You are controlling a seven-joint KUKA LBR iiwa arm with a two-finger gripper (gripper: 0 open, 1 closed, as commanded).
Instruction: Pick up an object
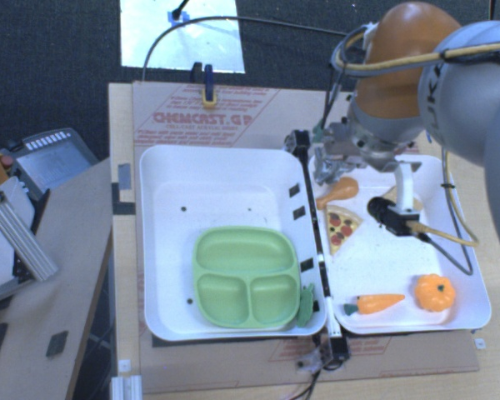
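Gripper (329, 170) low at right bin (467, 319) far-left corner, just above drumstick (340, 191); finger state unclear, cannot tell. Nothing visibly held. Pizza slice (341, 227), carrot (377, 303), pumpkin (434, 292) lie unlifted. Pick not done.

The arm (475, 73) is a thick, rounded grey casing with a glossy orange band (400, 52) bulging above the wrist. Yellow and black cables (375, 44) loop around that band. Below it sits a grey metal wrist block (362, 144), from which a thin cable (458, 223) trails.
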